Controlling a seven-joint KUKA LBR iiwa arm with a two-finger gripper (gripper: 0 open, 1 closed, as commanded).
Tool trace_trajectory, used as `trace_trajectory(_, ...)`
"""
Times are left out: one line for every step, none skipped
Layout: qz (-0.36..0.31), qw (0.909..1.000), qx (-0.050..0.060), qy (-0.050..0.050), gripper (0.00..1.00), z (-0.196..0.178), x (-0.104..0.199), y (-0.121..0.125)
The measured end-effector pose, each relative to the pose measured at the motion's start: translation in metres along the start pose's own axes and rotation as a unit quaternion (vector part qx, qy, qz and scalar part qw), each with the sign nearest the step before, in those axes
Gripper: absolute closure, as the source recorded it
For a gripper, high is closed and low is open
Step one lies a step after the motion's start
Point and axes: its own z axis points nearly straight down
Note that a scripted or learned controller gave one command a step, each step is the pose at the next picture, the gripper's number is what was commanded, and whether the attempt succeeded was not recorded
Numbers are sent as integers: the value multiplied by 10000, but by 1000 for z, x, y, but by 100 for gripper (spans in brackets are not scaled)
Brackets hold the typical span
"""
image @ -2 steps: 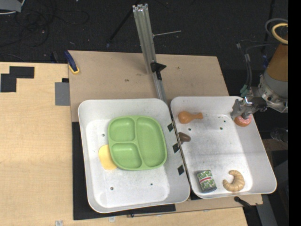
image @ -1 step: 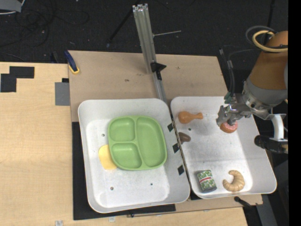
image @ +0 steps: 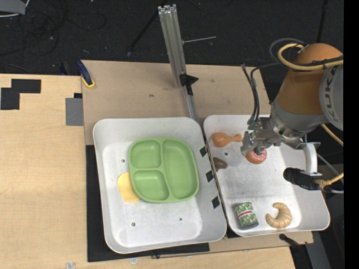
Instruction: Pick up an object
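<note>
Worktop (image: pixel 134 88) with two white bins side by side.

The left bin (image: pixel 106 206) and the right bin (image: pixel 314 214) rest directly on the pale brown worktop, their inner rims touching or nearly so along a seam marked by small black clips (image: pixel 208 175). A dark mat (image: pixel 92 206) shows under the left bin's outer edge. An upright metal post (image: pixel 174 43) rises from the worktop behind the bins, and a blue-and-yellow tool (image: pixel 86 74) lies at its far left corner.

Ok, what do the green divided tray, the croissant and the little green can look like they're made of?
Green tray: probably molded plastic, matte, uniform color with smooth rounded dividers. Croissant: likely a plastic toy, slightly glossy tan with even ridges. Can: a printed green label wraps it; whether metal or plastic, I cannot tell.
</note>
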Motion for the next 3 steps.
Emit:
trace_trajectory(-4,10000,-1,-2,100,9,54,-4)
trace_trajectory(-6,10000,-20,-4,100,1,109,-4)
trace_trajectory(-6,10000,-21,-8,100,-12,158,-15)
